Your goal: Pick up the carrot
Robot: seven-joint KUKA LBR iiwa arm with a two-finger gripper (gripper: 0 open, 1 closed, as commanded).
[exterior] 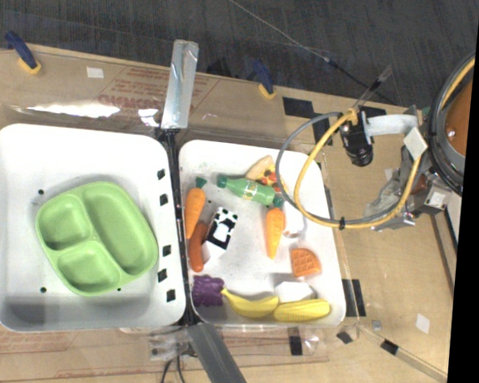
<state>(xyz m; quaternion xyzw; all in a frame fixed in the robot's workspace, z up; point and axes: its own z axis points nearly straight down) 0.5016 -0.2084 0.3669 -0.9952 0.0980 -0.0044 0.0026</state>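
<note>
Evidently the task was at its opening step: the reach had not begun, and nothing had been lifted.

Far left of the green bottle (248, 189) lay one white bin (2, 232) holding one green divided plate (96, 234). The bottle's own bin (333, 261) carried the rest. We counted two carrots: one (194, 210) just left of and below the bottle, against the bin's left wall, and another (274, 230) just below the bottle's right end. We also counted one black-and-white box (222, 228) below the bottle, one bunch of purple grapes (207, 290), one banana (250, 304) and one corn cob (302, 310) well below it, and one pizza slice (264, 170) just above it.

Well right of the bottle, outside the bin and over the tabletop (398, 284), hung the claw (396, 190); we could not tell whether it was open or shut, and we saw nothing in it.

In our judgement, the next move called for choosing one carrot, travelling left over the bin, and descending along its length.
</note>
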